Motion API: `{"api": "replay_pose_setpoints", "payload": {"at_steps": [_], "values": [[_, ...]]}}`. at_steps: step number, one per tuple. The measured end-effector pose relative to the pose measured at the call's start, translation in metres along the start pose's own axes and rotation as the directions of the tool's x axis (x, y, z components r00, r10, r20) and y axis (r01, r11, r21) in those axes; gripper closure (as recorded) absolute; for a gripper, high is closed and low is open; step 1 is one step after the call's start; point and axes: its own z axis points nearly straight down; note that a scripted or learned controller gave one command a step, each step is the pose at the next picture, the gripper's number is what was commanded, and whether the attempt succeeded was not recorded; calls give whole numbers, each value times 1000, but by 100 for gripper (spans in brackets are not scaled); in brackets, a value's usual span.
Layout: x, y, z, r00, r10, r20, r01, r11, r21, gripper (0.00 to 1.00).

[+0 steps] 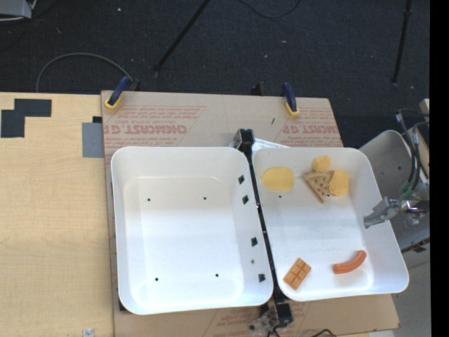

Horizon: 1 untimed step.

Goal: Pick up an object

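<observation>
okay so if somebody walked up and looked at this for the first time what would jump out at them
Probably the handful of yellow and orange toy food pieces in the right-hand white bin: a round yellow piece and a small cluster near its far edge, then a waffle-like orange square and a reddish sausage near its front edge. Next to it lies the left-hand white bin, and two blue and yellow clamps grip the board's far edge.

Dark carpet (210, 41), pale wooden bench (49, 223)

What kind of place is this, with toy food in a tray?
Probably a robot lab: two white bins clamped to a bench, toy food like a sausage, and camera tripod legs on dark carpet.
</observation>
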Motion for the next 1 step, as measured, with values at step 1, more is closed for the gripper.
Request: {"api": "replay_pose_setpoints", "payload": {"at_steps": [1], "values": [[34,7,65,1000,-17,-2,17,1000,5,0]]}}
